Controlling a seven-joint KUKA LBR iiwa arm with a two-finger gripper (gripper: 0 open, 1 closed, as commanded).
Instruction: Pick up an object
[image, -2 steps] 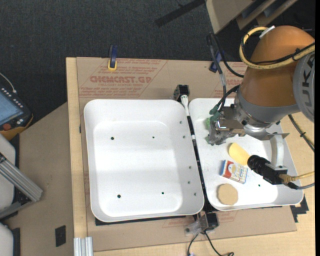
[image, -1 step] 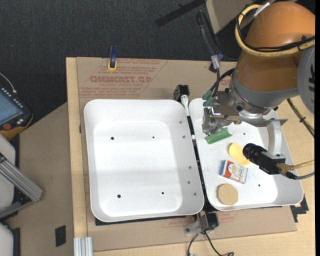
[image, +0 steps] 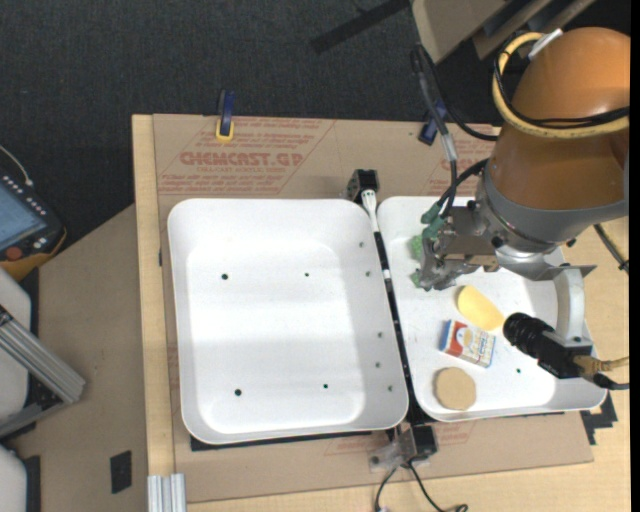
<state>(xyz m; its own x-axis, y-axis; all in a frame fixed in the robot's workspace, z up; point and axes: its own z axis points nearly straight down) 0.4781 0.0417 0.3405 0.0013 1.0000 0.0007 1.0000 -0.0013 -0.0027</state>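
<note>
1. Round tan disc lies in the right white bin, well to the near side of the gripper.
2. Small blue-white-red box: closer to it.
3. Yellow oblong lump: just beside it.
4. Grey, orange-banded arm bends down over this bin; gripper's opening cannot be told.

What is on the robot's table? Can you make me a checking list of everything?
Surface: cardboard sheet under two white bins, left bin and right bin.
Job's things: yellow lump, small box and round tan disc, all in the right bin.
Clutter: nothing seen.
Gripper: gripper low over the right bin, just beyond the yellow lump.
Cables: black cable along the gap between the bins.
Surroundings: dark floor; blue clip on the cardboard's far edge.
</note>
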